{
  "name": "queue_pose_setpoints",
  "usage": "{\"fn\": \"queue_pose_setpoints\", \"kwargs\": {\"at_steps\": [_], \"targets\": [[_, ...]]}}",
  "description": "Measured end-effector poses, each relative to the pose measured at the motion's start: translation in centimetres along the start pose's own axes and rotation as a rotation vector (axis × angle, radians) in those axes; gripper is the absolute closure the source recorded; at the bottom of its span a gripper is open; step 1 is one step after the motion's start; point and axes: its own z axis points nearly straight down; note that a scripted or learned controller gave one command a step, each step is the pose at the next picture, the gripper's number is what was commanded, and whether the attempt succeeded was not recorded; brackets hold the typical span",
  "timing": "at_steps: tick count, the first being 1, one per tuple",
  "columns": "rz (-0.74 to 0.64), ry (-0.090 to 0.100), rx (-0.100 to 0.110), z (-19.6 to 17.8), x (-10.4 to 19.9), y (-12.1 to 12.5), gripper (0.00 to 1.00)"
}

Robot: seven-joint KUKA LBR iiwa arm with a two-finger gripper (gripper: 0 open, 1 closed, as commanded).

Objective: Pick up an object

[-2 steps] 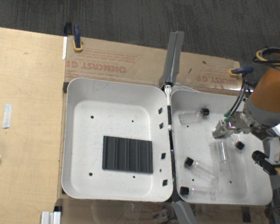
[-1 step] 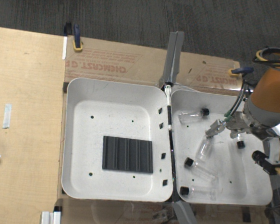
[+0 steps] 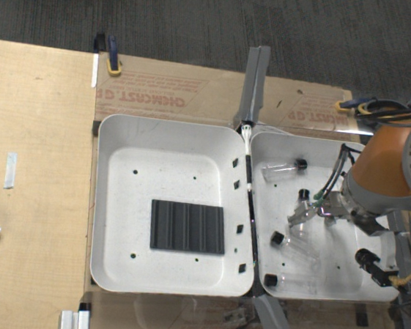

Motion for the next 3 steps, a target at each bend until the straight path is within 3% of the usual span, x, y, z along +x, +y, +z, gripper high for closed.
{"fn": "queue_pose_setpoints", "kwargs": {"at_steps": [1,2,3], "targets": [[-0.098,-0.001,-0.002,-0.15,-0.13,6.46,0.00],[-0.101,-0.003,-0.003,-1.04,-0.20,6.46,1.00],[-0.101,-0.003,-0.003,-1.04,-0.20,6.46,0.00]]}}
